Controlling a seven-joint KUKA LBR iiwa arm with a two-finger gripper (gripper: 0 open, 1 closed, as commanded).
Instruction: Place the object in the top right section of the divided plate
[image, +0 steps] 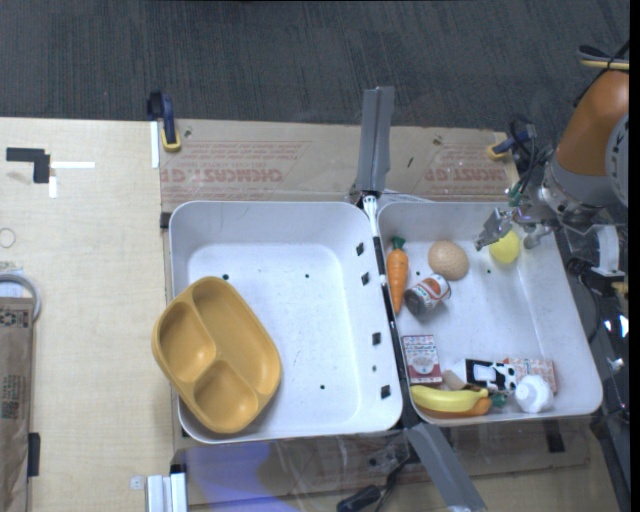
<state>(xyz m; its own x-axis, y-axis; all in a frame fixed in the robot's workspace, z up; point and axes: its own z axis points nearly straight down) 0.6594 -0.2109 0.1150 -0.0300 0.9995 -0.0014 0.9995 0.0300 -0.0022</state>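
Arm (590, 130) enters from the right, orange band visible above the wrist, with the gripper (505, 232) over the far right part of the right bin (575, 310). A small yellow object (506, 248), lemon-like, sits right at the fingertips; it looks pinched between the fingers, narrow gap, though the fingers are small and partly blurred, so contact on both sides isn't fully clear. Can't tell whether the object is lifted off the bin floor or resting on it. Divided plate (215, 355), tan-yellow with three sections, lies in the near left part of the left bin (300, 290), tilted on the diagonal, overlapping the bin's left rim; nothing in any section. So the object is well apart from the plate, in the other bin. Other contents of the right bin: carrot (397, 275) along the left wall, standing lengthwise far-to-near; tan egg-shaped item (448, 260) just right of it; small can (428, 292) on its side, near the egg; small carton (421, 358) with red print nearer; banana (450, 399) against the near wall; black-and-white item (492, 375) and a white round item (533, 393) right of the banana. Bench (80, 330) left of the bins is light wood.
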